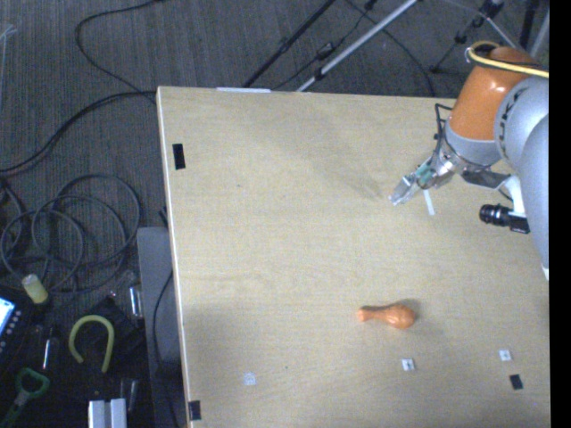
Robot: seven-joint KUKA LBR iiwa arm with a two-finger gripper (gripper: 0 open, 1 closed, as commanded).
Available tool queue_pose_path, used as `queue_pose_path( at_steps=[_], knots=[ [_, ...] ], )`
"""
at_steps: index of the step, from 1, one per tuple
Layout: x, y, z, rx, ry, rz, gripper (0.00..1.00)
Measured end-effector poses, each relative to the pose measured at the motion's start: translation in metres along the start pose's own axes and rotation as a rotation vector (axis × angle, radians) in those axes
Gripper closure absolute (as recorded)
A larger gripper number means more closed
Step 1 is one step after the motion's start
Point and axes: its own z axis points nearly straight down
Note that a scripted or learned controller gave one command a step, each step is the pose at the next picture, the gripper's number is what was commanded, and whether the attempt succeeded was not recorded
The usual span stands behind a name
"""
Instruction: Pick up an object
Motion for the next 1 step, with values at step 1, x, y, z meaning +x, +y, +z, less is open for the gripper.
queue_pose_path(
  at_steps=[1],
  knots=[
    [0.046, 0.0224, -0.0788, -0.002, 0.004, 0.06, 1.0]
  ],
)
